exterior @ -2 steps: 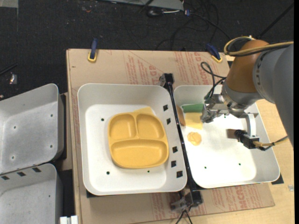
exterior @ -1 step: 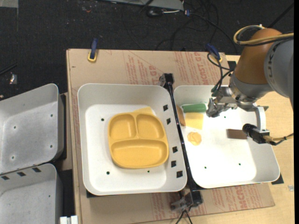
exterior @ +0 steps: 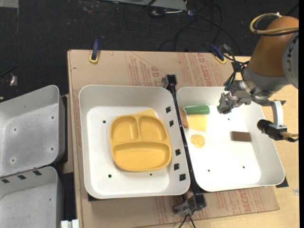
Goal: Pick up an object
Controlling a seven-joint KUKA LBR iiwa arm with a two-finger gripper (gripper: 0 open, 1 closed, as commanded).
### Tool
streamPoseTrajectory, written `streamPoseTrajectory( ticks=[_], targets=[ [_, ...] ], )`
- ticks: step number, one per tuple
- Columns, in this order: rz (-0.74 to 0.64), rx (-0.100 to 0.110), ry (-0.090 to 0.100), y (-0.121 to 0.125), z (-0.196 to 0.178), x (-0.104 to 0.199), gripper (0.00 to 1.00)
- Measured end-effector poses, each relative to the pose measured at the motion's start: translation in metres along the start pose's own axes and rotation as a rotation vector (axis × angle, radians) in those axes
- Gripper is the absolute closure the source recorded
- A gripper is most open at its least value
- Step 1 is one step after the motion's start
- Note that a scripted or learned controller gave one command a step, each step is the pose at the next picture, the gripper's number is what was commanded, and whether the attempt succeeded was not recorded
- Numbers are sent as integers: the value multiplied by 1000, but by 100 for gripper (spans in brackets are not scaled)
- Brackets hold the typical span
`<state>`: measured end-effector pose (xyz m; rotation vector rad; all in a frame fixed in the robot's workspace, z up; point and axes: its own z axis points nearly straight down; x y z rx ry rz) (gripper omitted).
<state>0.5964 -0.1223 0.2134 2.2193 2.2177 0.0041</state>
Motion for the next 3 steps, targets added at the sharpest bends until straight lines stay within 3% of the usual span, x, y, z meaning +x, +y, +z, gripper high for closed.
streamPoseTrajectory(
  ticks=[1, 2, 3],
  targets=[
    [-2, -1, -1, -3, -61, -6, 100],
    [-3, 2, 0, -3, -74, -6, 100],
    [-9, 4, 2, 4, -70, 56, 100]
  ],
)
